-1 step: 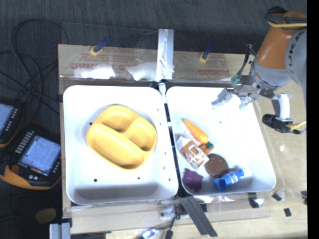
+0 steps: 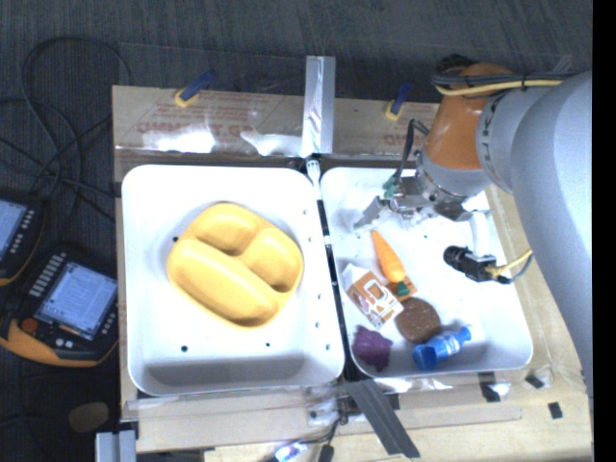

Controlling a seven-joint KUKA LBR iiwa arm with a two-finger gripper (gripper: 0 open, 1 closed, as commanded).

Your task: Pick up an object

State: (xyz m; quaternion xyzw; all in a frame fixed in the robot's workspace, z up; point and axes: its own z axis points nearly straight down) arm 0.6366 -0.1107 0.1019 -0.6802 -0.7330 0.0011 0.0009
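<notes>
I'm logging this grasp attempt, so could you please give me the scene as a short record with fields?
left bin: large yellow squash-shaped toy
right bin: toy carrot, small printed carton, brown round disc, purple toy, blue bottle
arm: reaches in from the right, orange band above the wrist
gripper: low over the right bin's upper left part, just above the carrot
held object: none seen
</notes>
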